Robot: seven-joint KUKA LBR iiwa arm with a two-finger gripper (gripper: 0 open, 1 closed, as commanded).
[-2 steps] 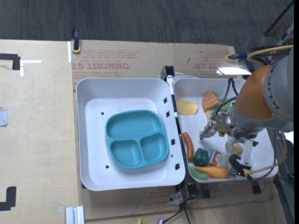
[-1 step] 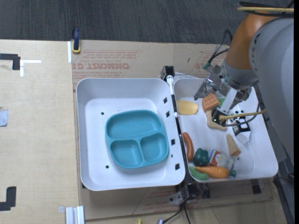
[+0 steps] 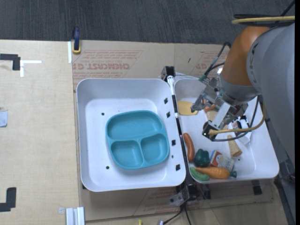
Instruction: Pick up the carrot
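- Two shallow plastic bins, left [image 3: 89, 139] and right [image 3: 262, 165]: white.
- Three-compartment plastic tray [image 3: 137, 139]: plain turquoise.
- Tapered carrot [image 3: 214, 172]: orange, green at one end.
- Sausage-shaped toy [image 3: 189, 146]: red-orange.
- Lumpy vegetable toy [image 3: 202, 158]: dark green.
- Flat slice-shaped item [image 3: 184, 108]: yellow.
- Robot arm [image 3: 276, 69]: grey, with an orange band [image 3: 239, 55].
- Flat bench surface [image 3: 37, 139]: pale tan; cardboard sheet [image 3: 122, 62] brown with red lettering.
- Floor [image 3: 140, 8]: dark grey.

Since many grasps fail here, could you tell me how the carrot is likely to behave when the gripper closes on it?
The carrot looks like smooth moulded plastic, so probably stiff, light and somewhat slippery. Its round, tapered body may roll or squirt from a pinch. It lies by the right bin's near wall, crowded by other toy food, which may hinder finger access.
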